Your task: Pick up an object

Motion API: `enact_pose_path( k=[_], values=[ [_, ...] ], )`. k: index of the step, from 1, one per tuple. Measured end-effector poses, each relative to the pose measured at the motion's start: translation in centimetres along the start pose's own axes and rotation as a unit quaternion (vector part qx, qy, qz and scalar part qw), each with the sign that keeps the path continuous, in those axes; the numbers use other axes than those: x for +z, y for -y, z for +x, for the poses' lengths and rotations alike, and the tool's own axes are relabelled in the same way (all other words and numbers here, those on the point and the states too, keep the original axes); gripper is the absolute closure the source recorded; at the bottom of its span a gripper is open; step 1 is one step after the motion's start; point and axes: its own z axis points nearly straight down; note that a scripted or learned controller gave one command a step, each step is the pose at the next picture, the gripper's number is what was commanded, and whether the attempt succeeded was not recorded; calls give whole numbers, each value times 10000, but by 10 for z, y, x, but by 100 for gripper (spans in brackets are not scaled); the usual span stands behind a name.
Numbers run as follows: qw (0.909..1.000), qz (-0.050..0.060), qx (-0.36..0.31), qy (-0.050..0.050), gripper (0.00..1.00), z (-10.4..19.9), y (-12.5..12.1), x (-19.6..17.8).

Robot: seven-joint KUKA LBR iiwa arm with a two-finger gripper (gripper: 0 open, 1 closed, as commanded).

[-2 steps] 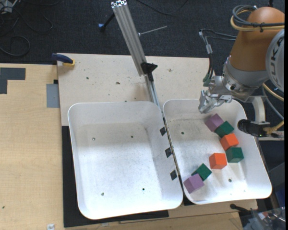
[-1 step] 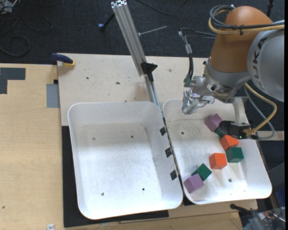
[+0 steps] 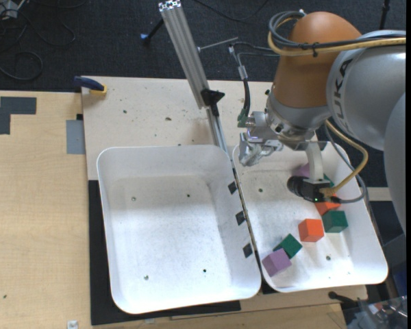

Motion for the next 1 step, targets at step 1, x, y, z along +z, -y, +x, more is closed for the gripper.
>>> enact_pose_path(
  k=[1],
  values=[
    [10000,5,-3,2,100,52,7,20]
  ],
)
